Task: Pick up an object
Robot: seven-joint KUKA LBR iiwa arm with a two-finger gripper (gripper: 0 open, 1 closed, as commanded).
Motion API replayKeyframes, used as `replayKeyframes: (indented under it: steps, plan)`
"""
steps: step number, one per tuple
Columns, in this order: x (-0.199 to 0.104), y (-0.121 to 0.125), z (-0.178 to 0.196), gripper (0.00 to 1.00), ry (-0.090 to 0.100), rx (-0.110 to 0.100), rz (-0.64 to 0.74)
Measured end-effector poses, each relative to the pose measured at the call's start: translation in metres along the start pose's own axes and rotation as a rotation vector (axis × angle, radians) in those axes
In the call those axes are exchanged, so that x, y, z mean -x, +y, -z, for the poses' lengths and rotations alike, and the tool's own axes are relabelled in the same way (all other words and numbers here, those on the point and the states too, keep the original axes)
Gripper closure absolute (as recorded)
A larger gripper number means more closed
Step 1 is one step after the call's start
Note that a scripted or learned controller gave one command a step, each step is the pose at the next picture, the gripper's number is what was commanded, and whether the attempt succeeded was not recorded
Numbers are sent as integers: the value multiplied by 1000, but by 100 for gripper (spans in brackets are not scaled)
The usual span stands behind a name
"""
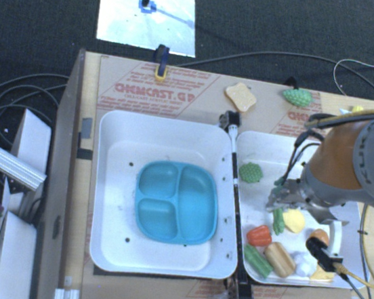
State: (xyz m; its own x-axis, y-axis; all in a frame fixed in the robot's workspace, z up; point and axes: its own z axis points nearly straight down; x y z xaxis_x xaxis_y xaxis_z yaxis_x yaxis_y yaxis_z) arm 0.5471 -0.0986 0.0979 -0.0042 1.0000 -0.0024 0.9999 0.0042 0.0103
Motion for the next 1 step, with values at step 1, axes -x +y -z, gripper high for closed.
replayKeyframes:
  steps: [1]
  plan:
    - [-47, 45, 87, 100, 3, -6, 0]
